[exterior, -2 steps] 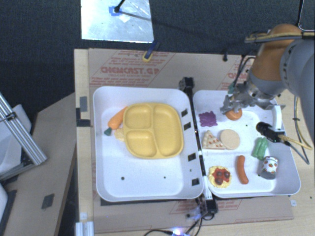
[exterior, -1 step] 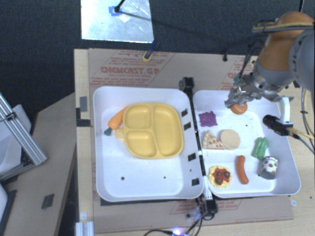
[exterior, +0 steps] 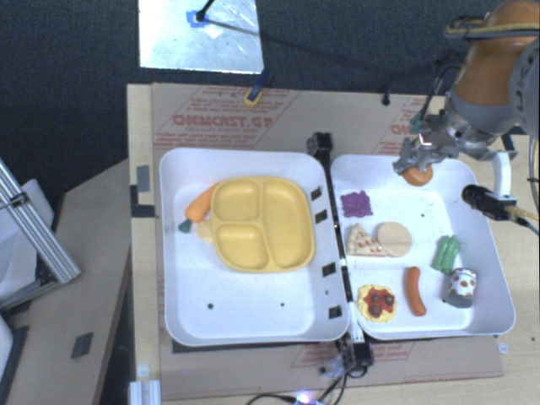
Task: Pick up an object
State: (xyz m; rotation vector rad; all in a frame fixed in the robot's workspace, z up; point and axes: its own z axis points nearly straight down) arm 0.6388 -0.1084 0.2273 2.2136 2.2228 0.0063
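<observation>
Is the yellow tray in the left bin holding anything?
Empty: all three compartments of the tray show bare yellow. The carrot lies beside it.

left bin (exterior: 181,226) mostly blocked by yellow tray (exterior: 257,224); right bin (exterior: 498,310) centre open

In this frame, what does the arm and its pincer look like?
The arm is a rounded body, mostly orange in this light with grey at its right edge. A grey metal wrist narrows to the pincer, small and metallic. Thin dark cables run beside it.

Grey arm (exterior: 506,99) with a broad orange band, metallic wrist, dark cables alongside.
</observation>
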